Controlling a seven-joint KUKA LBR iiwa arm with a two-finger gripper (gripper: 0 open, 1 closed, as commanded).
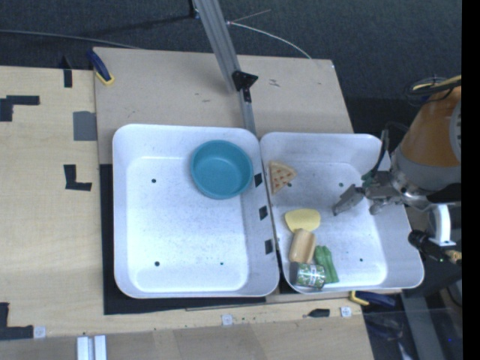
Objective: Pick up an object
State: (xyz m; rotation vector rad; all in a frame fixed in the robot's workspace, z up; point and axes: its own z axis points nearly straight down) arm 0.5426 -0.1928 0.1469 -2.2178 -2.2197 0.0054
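The gripper [346, 201] hangs over bare floor in the right bin [375, 145], its finger state indiscernible. The yellow piece [302, 219] lies near, unheld.

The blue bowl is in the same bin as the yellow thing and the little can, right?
Not quite. In the camera view the blue bowl sits in the left bin. The yellow thing and the little can lie in the right bin.

A blue bowl [220, 169] sits upright, far in the left bin [142, 223]. A yellow piece [302, 219], tan cylinder [301, 245], green item [325, 263], and waffle-like wedge [281, 175] lie in the right bin [375, 268].
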